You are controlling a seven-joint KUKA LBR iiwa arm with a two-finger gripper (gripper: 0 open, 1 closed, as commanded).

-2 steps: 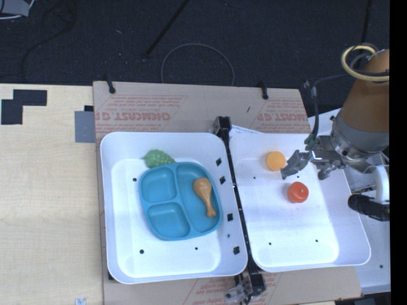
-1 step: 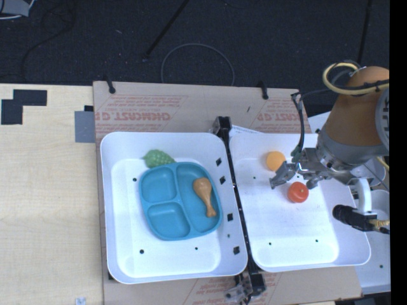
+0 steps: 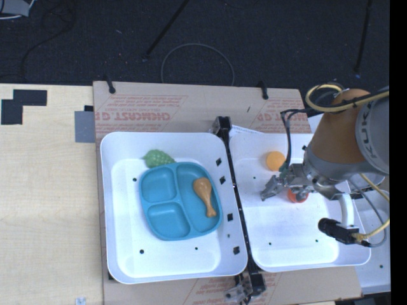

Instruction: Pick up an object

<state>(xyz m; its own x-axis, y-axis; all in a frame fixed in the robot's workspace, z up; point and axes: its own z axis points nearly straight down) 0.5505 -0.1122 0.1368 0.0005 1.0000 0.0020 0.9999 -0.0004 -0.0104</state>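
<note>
My gripper (image 3: 272, 190) hangs low over the middle of the right bin (image 3: 280, 253), its fingers pointing left. A small red object (image 3: 297, 196) lies right under the wrist, partly hidden by it. An orange ball (image 3: 275, 161) rests in the right bin's upper left part, just above the gripper. In the left bin (image 3: 121, 234) sits a blue divided tray (image 3: 166, 221) with a tan chicken drumstick (image 3: 205, 196) in its right compartment. A green leafy piece (image 3: 158, 158) lies at the tray's upper left corner.
A black divider (image 3: 230, 196) with clips runs between the two bins. The bins rest on a cardboard sheet (image 3: 178, 107). The wooden bench top (image 3: 44, 202) extends to the left.
</note>
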